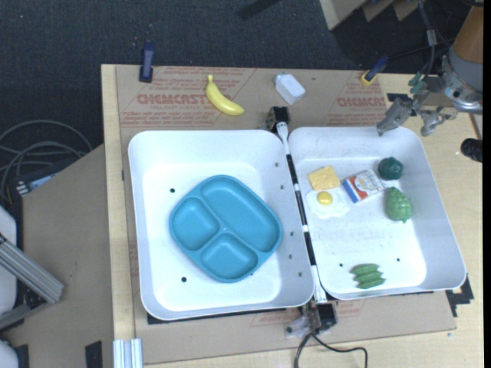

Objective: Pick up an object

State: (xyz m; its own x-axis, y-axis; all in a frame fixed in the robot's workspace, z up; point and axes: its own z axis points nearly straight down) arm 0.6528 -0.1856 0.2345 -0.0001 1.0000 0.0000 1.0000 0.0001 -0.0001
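My gripper hangs over the far rim of the right bin, open, with nothing between its fingers. Below it in that bin lie a dark green round piece, a light green bumpy piece, a small red, white and blue carton, a yellow cheese wedge and a fried egg. A green pea pod rests near the front wall. The dark green piece is the closest to the gripper.
The left bin holds a blue divided plate. On the bench behind the bins lie a banana, a white block, a blue clip and a small blue and yellow item.
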